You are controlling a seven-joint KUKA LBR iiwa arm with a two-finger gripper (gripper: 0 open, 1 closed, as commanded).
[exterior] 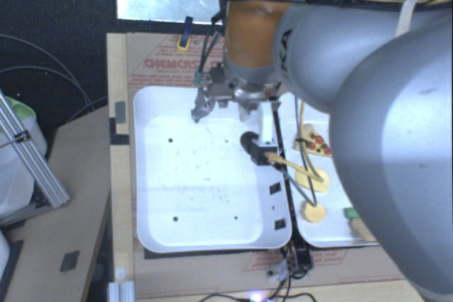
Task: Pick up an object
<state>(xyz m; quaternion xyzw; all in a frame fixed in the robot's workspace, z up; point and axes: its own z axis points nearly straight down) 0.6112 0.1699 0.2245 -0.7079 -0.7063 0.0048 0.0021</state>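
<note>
My gripper (201, 109) hangs over the far end of the left white bin (145, 173), near its back wall, with nothing visible under it. The grey arm with its orange band covers most of the right side of the view. In the right bin (333, 238) lie a yellow toy pizza slice with red spots (316, 141), a pale yellow flat piece (316, 180), a small yellow round piece (313, 211) and a green piece (350, 212), partly hidden by the arm. All of these are well to the right of the gripper.
The bins sit on a cardboard sheet (159, 64) printed in red. A blue and yellow clip (185, 35) lies behind the left bin. A metal frame (32, 166) stands off the bench at the left.
</note>
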